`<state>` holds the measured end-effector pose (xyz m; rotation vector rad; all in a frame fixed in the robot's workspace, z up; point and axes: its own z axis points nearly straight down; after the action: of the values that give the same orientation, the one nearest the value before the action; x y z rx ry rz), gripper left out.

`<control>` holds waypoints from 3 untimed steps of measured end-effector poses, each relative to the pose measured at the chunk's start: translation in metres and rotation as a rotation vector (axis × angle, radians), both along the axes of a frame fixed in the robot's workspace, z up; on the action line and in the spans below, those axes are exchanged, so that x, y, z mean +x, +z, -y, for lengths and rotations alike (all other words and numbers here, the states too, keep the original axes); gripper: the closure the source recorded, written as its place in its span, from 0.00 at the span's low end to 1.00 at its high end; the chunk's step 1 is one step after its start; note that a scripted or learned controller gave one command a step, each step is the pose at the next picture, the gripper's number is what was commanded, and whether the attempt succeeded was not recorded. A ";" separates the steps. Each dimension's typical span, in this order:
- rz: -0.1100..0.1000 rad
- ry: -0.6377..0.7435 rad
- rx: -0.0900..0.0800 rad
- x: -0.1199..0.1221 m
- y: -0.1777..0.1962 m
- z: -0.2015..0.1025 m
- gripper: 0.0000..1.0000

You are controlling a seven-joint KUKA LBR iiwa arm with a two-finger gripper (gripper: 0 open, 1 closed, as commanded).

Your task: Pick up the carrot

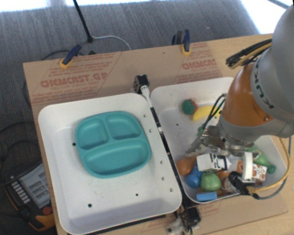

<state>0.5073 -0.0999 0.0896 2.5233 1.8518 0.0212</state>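
Left of centre I see the teal plastic divided plate (113, 143) lying in the left shallow white bin (61, 174), well apart from anything I need. Moving right across the divider, the right shallow white bin (174, 95) holds the toy pile at lower right of the frame: what I judge to be the orange plastic carrot (186, 165) lies against the bin's left wall, touching a blue rounded toy (193, 179) just below it and near a green rounded toy (209, 181). Further up sit a green ball-shaped toy (189, 105) and a yellow banana-shaped toy (203, 112). The two-finger gripper (213, 158) hangs just right of the carrot; whether it is clenched or released I cannot tell. I expect the carrot to be light, stiff and slippery, so I would pinch across its thicker middle, clear of the neighbours.
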 end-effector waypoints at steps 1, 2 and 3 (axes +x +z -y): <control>-0.020 -0.075 0.002 0.038 0.015 -0.003 0.00; -0.005 -0.257 0.005 0.024 0.000 0.000 0.00; -0.001 -0.447 0.005 0.020 0.000 -0.004 0.00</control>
<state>0.5272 -0.0959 0.0895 2.8725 1.2474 0.0198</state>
